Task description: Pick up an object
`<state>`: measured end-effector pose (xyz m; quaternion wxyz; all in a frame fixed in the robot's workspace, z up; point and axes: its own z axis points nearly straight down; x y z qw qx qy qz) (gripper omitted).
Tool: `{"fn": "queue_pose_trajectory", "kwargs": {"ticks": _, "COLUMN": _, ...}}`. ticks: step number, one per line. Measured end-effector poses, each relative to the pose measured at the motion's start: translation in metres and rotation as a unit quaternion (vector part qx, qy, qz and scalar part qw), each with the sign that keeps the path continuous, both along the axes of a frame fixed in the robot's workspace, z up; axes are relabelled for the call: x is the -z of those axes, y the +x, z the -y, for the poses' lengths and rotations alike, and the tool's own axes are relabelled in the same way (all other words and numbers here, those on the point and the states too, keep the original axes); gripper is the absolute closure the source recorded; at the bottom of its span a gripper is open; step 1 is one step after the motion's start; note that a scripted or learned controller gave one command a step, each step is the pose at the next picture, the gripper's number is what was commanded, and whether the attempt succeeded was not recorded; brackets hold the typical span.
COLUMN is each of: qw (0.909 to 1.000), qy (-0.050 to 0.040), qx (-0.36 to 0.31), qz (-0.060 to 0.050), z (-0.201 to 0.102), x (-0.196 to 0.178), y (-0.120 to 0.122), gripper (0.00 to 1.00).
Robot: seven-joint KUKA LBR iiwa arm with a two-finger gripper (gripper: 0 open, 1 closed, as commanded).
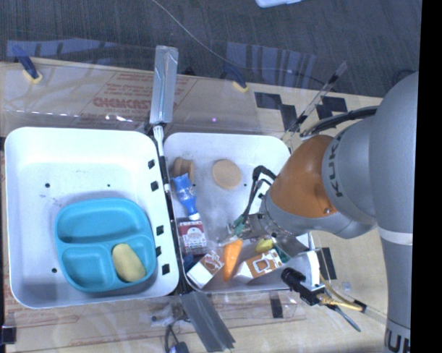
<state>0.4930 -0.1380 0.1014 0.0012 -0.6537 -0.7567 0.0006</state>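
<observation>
The right bin [273,146] holds several small things. An orange carrot [232,257] lies near its front, with a yellow piece [264,245] and a brown-and-white box [262,265] beside it. A blue bottle [184,195] and a red-and-white carton [193,236] lie along the left wall. A tan disc [226,174] and a small brown piece [181,167] sit at the back. My gripper [250,225] reaches down low over the bin, just above the carrot and the yellow piece. The wrist hides its tips, and nothing shows held between them.
The left bin [33,155] holds a blue divided tray [96,229] with a yellow potato-like thing [128,263] in its front right compartment. Another small box [208,267] lies at the right bin's front left. The grey arm [366,177] covers the right bin's right side.
</observation>
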Motion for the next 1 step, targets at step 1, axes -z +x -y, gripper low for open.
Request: {"fn": "queue_pose_trajectory", "kwargs": {"ticks": 1, "qw": 0.9978, "qy": -0.0009, "qx": -0.067, "qz": 0.006, "z": -0.0404, "x": -0.1783, "y": -0.014, "gripper": 1.0}}
